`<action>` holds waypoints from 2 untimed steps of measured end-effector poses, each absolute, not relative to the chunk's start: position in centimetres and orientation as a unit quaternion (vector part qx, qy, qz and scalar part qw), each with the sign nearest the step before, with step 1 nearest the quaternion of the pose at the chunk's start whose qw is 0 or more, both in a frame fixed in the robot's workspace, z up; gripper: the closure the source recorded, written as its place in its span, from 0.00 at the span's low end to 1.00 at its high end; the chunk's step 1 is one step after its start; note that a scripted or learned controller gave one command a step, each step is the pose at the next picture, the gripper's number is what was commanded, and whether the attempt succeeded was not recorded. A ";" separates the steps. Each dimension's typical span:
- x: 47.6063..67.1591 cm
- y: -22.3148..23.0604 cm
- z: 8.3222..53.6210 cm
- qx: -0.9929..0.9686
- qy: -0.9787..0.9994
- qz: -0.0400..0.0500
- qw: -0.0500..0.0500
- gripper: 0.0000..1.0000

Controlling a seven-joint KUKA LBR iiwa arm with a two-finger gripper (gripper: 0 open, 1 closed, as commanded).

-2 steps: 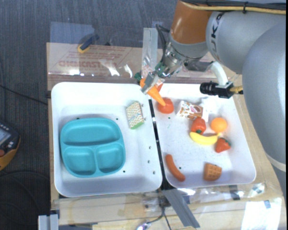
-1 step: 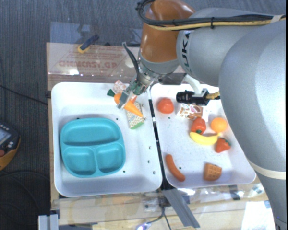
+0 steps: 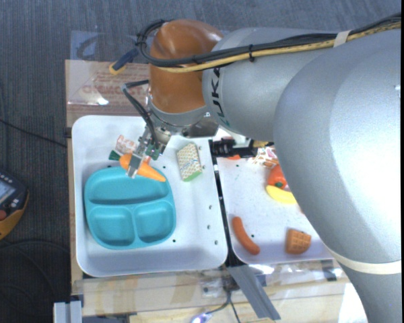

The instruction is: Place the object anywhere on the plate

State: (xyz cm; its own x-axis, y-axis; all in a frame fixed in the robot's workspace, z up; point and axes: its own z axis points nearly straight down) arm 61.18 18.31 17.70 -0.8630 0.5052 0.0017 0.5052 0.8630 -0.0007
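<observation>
A blue three-compartment plate lies in the left bin. At its far rim an orange toy carrot with a green top rests partly over the plate's edge. My gripper reaches down from the orange-banded wrist and sits right on the carrot's left half, its fingers closed around the carrot. The carrot's middle is partly hidden by the fingers.
A beige patterned block lies right of the carrot in the left bin. A small red-and-white item sits behind the gripper. The right bin holds a sausage, a waffle cone, a banana and a red piece. The arm covers the right side.
</observation>
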 end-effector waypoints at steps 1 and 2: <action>59.4 15.2 23.7 -0.447 -0.894 0.002 0.000 1.00; 54.3 22.7 28.2 -0.397 -0.918 0.001 0.000 1.00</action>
State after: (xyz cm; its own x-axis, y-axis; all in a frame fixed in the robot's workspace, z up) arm 54.28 22.72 28.21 -0.6855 0.7280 0.0003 0.7280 0.6855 -0.0018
